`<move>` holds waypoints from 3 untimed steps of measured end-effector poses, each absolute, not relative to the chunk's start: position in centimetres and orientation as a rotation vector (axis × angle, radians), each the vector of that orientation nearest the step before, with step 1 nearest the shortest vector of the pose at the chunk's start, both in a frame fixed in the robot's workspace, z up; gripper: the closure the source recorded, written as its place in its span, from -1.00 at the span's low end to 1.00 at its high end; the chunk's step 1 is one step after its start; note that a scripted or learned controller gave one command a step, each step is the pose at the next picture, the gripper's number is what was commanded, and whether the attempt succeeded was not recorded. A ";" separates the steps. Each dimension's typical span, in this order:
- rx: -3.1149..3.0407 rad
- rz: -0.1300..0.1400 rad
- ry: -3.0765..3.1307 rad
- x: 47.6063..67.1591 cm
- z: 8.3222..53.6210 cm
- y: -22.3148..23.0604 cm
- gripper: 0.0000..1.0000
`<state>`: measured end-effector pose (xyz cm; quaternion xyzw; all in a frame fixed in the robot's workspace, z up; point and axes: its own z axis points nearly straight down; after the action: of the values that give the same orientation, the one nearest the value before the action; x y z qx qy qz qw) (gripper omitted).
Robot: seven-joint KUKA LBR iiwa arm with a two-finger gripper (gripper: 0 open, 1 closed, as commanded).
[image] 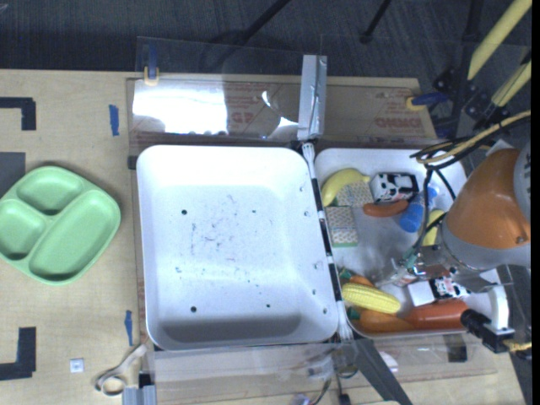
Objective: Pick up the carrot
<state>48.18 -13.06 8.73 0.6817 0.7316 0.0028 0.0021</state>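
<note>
The carrot is a long orange piece lying along the front wall of the right bin. Its left end is tucked under a yellow corn cob, and a redder-orange stick lies at its right end. My gripper hangs under the orange-banded wrist in the right half of that bin. It is just above and behind the carrot and corn, and nothing shows held in it. The wrist hides the bin's right side.
Behind the gripper in the right bin lie a banana, a black-and-white toy, a red-orange sausage shape, a blue item and a checked pad. The left bin adjoins it. A green divided plate sits at far left.
</note>
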 end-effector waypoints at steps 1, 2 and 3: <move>2.241 0.000 2.202 48.0 16.8 -11.3 -1.00; 1.842 0.003 2.540 48.0 10.6 -11.1 -1.00; 1.858 0.001 2.526 53.9 8.7 -11.7 -1.00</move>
<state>53.93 -11.70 8.72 0.5926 0.8055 0.0003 0.0030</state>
